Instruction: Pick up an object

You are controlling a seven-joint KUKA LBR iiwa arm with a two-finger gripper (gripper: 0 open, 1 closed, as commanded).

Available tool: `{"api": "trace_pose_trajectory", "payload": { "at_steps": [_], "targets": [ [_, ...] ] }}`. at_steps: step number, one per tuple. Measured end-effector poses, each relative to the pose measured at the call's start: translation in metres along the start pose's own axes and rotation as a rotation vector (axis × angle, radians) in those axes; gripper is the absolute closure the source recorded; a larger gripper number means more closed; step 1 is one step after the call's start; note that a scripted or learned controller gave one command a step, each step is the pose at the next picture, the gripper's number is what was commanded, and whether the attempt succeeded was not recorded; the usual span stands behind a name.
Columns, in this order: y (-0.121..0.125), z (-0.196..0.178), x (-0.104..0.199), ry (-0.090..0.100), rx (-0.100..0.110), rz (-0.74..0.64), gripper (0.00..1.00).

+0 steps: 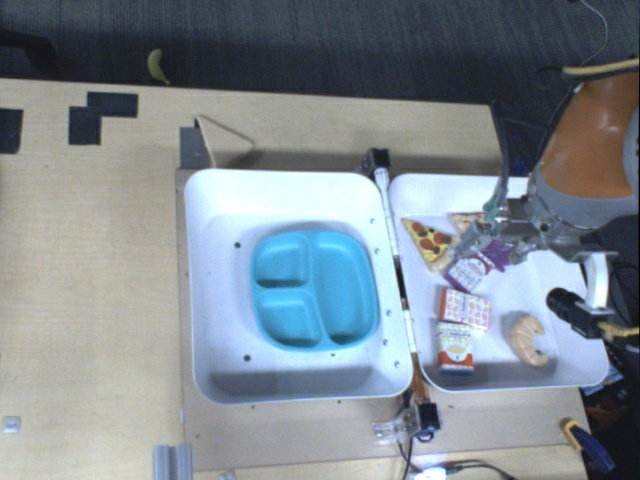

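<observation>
Two white bins side by side on a wooden surface [100,268]. Left bin [215,218] with a blue tray [315,288] inside. Right bin [575,368] full of small toy food: a pizza slice [428,241] at the far left, a purple packet [492,256] just beside the tool, a striped wrapper [464,274] next to it, a pink box [465,309] nearer, a little carton [455,347] nearest, and a croissant [529,338] off to the right. Grey and orange arm [590,158] reaching in from the right, with the tool [490,233] hanging low over the far part of the right bin, close above the purple packet and the pizza slice. Hard to make out the tip of the tool here, so no telling how wide it stands, and nothing clearly held in it. Probably about to go down for a grab. Best to pick one toy only, likely the purple packet right under it. Good to come straight down, stay off the bin wall, squeeze around the middle, then lift slowly. Easy to bump the pizza slice or catch two toys at once, since they lie so close together.
</observation>
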State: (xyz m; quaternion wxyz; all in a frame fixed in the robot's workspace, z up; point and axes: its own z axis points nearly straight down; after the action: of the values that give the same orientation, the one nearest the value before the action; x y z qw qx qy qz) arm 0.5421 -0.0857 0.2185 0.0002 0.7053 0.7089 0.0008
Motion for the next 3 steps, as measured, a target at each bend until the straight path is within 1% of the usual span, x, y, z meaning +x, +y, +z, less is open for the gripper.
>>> {"api": "trace_pose_trajectory", "payload": {
  "at_steps": [1, 2, 3],
  "targets": [
    [0.001, 0.131, -0.027, -0.002, -0.006, 0.003, 0.00],
    [0.003, 0.120, -0.026, -0.002, -0.012, 0.002, 1.00],
    [0.003, 0.120, -0.026, -0.002, -0.011, 0.002, 0.00]
  ]
}}
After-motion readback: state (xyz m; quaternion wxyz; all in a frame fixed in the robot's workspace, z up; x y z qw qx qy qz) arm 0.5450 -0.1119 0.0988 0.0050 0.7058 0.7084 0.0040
